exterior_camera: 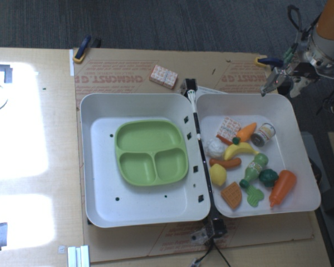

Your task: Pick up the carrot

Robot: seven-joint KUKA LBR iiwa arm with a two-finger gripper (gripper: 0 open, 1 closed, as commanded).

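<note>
While hand (275, 85) hovers above far rim of right bin (300, 149), I cannot tell from my feed whether it is apart or together. Carrot (282, 187) lies in right bin's near-right corner, beside green bottle (255, 168), banana (239, 149), lemon (217, 174), cracker (231, 194). Left bin (94, 160) carries green divided plate (151, 152). Small box (163, 76) on table (33, 149).

Position: one fixed camera above the bench (39, 149), looking down at a slant.
Facing: far bench edge and dark floor at frame top.
Framing: both white bins (139, 216) fill centre and right.
Nearness: moderate; the arm (328, 21) enters at upper right.
</note>
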